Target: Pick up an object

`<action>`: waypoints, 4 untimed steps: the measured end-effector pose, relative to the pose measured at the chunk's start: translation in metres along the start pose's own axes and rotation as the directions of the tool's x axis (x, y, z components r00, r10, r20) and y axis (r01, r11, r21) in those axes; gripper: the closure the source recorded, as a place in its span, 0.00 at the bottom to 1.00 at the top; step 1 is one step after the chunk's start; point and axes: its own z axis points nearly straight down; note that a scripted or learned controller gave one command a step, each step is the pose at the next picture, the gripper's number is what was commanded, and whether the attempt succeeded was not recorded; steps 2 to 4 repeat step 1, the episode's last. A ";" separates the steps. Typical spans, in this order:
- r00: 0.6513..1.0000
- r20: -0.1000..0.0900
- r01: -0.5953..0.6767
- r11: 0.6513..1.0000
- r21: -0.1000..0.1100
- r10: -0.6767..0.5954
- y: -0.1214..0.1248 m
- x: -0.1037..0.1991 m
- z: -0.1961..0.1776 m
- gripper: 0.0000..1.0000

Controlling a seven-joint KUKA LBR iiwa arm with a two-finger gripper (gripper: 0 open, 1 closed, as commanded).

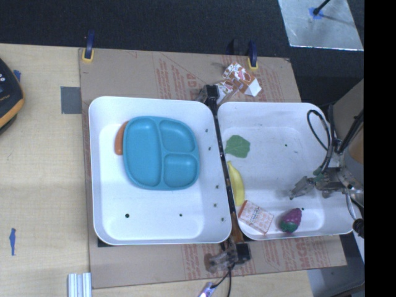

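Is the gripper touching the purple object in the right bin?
Apart. In the camera view, the gripper hangs above and beside the purple object, with bare white floor of the right bin showing between them.

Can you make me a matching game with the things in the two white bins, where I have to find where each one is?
Things:
1. blue divided plate
2. green leaf
3. yellow banana
4. purple and green toy

Places:
A. near the front edge of the right bin, beside the small printed packet
B. in the left bin
C. along the left wall of the right bin
D. in the back left part of the right bin

Pairs: 1-B, 2-D, 3-C, 4-A
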 end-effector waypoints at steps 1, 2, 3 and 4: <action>1.000 -0.002 -0.006 1.000 -0.007 0.006 0.052 0.020 -0.073 0.00; 1.000 -0.002 -0.006 1.000 -0.007 0.006 0.052 0.020 -0.073 0.00; 1.000 -0.002 -0.006 1.000 -0.007 0.006 0.052 0.020 -0.073 0.00; 1.000 -0.002 -0.006 1.000 -0.007 0.006 0.052 0.020 -0.073 0.00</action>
